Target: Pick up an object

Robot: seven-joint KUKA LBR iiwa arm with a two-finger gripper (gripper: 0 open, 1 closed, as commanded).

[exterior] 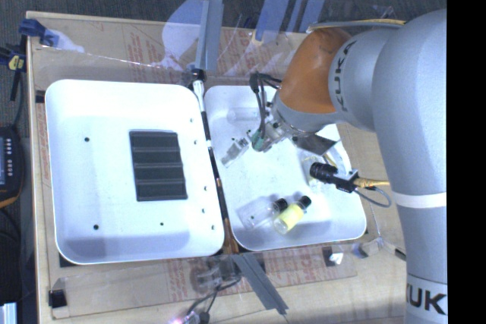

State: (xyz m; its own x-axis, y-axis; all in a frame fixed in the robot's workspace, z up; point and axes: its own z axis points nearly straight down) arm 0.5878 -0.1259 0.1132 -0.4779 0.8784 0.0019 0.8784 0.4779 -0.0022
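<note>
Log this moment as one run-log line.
arm: over right bin | gripper: low near bin's left wall, grasp unclear | yellow bottle: lying at front, untouched | left bin: dark ribbed block

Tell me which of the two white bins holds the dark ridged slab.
The left bin. The dark ridged slab lies flat near its middle, while the right bin holds small bottles and has the gripper over it.

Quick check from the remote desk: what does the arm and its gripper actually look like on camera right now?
The arm is bulky, rounded and light grey, with an orange band above the wrist and dark KUKA lettering on its links. Thin black cables loop beside the wrist. The gripper is small, slim and metallic with a teal-green part behind it.
</note>
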